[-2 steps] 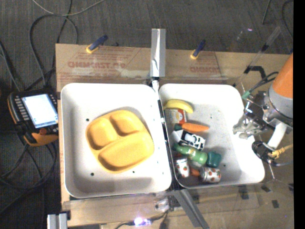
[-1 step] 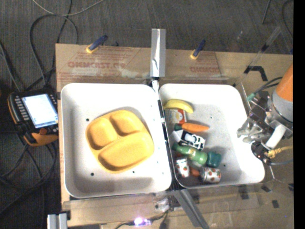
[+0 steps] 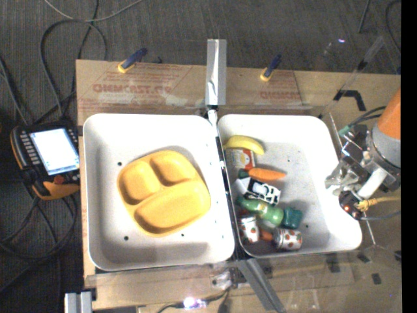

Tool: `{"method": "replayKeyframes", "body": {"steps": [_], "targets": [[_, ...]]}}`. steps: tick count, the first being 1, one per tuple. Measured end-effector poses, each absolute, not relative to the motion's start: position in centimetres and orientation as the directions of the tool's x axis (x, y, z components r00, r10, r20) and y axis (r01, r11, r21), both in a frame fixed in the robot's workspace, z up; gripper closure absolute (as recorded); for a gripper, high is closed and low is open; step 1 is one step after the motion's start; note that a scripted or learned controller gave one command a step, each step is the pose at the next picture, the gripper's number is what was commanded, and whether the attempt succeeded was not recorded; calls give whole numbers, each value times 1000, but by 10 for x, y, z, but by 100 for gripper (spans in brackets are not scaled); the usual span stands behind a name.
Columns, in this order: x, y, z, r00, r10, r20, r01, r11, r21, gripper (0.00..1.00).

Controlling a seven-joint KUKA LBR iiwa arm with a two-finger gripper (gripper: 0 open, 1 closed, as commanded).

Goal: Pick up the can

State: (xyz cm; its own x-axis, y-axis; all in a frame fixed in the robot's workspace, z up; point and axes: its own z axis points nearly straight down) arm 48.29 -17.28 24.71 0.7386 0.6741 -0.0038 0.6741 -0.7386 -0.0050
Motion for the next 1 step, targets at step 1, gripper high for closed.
{"method": "replayKeyframes", "body": {"steps": [1], "targets": [[483, -181, 254, 439, 898, -3, 898, -439, -4, 100]]}}
